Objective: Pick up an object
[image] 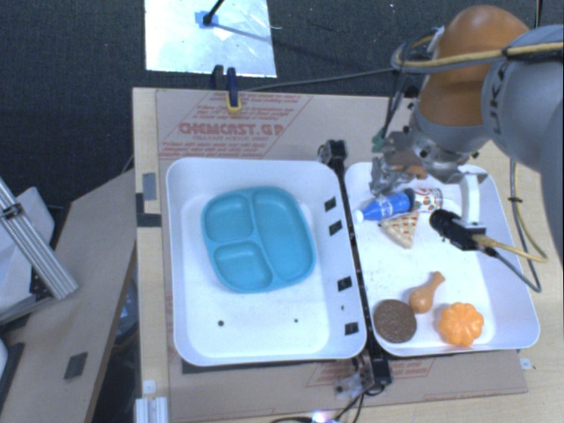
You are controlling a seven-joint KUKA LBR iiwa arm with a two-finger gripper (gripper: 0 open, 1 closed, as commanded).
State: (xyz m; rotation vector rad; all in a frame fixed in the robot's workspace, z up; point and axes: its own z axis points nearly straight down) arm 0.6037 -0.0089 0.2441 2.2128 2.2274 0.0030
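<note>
claw (pixel 385 183) sits low at back of right bin (pixel 511 324), just above blue bottle (pixel 388 207); can't tell if it's open or gripping anything. waffle slice (pixel 402 229) beside bottle, pumpkin (pixel 461 322) + cookie (pixel 395 321) near front. blue tray (pixel 258 239) in left bin (pixel 189 324).

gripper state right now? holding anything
gripper: low over the right bin, right above the blue bottle; open or shut cannot be told, and nothing is seen held.

Bare floor of the right bin (pixel 480 276) lies between waffle (pixel 401 229) and pumpkin (pixel 461 322).
</note>
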